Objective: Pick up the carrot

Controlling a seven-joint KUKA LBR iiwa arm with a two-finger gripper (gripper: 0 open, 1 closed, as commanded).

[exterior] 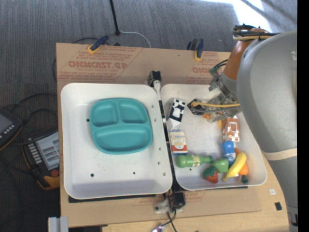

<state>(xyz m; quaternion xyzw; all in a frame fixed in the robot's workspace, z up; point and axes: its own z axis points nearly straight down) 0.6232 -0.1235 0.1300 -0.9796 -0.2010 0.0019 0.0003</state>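
Observation:
The carrot (244,169) is an orange piece with a green end. It lies in the near right corner of the right bin (203,134), tucked against a yellow banana (235,165). My gripper (212,109) hangs low over the far part of that bin, well behind the carrot and apart from it. The big grey arm covers the bin's right side. A small orange bit (208,115) shows just under the gripper, and I cannot tell what it is.
The right bin also holds a black-and-white carton (176,110), a small red-and-white box (178,142), a green bottle (191,161), a green and red vegetable (214,170), a blue item (228,149) and an orange-white packet (232,128). A teal divided plate (120,125) lies in the left bin.

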